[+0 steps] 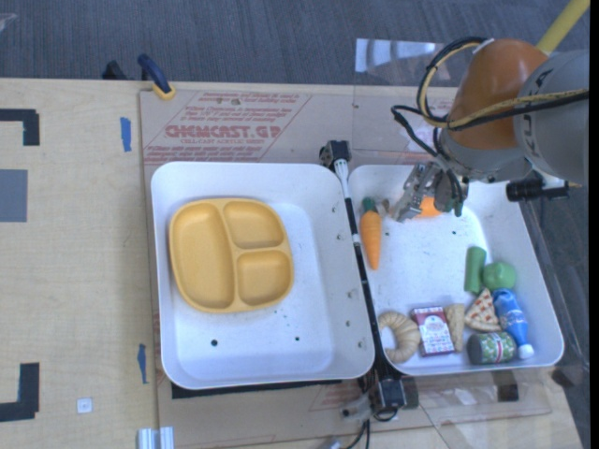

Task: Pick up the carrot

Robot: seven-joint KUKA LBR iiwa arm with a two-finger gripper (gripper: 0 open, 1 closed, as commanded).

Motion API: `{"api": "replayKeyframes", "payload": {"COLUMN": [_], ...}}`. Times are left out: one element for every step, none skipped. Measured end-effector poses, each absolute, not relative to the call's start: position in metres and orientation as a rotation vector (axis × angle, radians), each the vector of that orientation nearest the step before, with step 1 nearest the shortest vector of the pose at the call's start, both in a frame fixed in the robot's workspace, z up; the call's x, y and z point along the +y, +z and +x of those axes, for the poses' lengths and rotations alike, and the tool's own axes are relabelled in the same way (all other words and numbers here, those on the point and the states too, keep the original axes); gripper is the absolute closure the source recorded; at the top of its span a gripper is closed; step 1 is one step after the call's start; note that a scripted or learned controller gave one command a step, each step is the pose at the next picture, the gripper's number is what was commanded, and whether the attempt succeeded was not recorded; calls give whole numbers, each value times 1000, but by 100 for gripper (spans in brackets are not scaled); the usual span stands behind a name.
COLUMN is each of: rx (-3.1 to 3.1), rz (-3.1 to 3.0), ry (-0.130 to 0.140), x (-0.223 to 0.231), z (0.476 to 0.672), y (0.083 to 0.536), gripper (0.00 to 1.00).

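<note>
I am seeing the grey arm with the orange band (496, 87) reaching in from the right, its wrist hanging over the far end of the right shallow white bin (538, 279). The two-finger gripper (418, 199) is pointing down and leftward, its metal fingers (408, 204) sitting near the bin's far wall. I cannot tell how far apart the fingers are standing, and I am seeing nothing between them. A small orange thing (430, 208) is lying just beside them.

The brown cardboard sheet (234, 124) on the counter (65, 251) is carrying red print reading "CHEMCAST GP"; the smaller lines are too fine to read. A small red box (432, 331) in the near corner is bearing a label I cannot read.

The orange toy carrot with a green top (372, 235) is lying in the right bin against its left wall, green end pointing away from the camera, tapered tip toward it. It is sitting near the fingers but apart from them.
</note>
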State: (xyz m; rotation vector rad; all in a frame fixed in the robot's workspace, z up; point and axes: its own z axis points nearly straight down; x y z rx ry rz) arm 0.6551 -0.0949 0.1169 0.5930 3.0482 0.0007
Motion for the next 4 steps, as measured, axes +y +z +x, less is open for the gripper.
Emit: {"api": "replayKeyframes", "payload": {"rx": [2991,2997,3026,2846], "rz": [915,911,902,1356], "ry": [-5,0,-29,-35], "x": [-195,-191,-126,-109], "z": [626,626,653,653], "y": [90,89,89,89], "gripper": [100,0,0,0]}}
